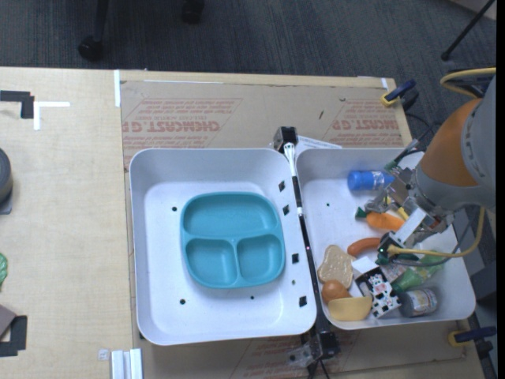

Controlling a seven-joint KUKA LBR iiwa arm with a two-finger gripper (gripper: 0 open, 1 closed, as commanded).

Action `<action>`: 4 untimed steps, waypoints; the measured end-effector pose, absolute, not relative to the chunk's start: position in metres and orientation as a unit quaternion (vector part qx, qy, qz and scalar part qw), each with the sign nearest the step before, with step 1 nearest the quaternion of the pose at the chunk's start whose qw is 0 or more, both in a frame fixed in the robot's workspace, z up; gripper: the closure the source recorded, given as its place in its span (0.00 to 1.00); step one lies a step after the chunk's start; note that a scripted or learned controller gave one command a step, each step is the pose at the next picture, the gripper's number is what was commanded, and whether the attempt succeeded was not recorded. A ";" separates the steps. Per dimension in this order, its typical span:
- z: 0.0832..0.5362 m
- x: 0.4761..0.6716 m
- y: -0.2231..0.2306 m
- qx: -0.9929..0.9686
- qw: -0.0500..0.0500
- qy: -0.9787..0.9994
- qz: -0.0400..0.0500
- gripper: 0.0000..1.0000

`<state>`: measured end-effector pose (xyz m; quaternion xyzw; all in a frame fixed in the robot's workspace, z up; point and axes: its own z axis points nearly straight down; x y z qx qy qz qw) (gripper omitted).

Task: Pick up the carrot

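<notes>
The carrot (384, 220) is a short orange piece with a green top at its left end, lying in the right bin (331, 192) near its middle. My gripper (390, 202) hangs right over the carrot's upper right side, reaching in from the right. The wrist hides part of the carrot, and I cannot make out whether it is touched.
Around the carrot lie a blue cup (364, 180), a reddish sausage (363, 245), a tan cookie (337, 265), a brown egg (334, 290), a yellow piece (349, 309), a dice-like block (379, 288), a green item (412, 278) and a silver can (419, 300). The left bin (158, 290) holds a teal divided plate (232, 238).
</notes>
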<state>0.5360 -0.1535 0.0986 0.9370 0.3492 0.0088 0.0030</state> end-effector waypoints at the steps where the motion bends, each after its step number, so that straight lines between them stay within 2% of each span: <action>1: 0.098 0.517 -0.146 0.958 0.002 0.287 0.009 0.00; 2: 0.108 0.520 -0.147 0.958 0.001 0.287 0.011 1.00; 3: 0.095 0.493 -0.134 0.951 0.003 0.309 0.005 1.00; 4: 0.095 0.485 -0.172 0.912 0.000 0.411 0.003 1.00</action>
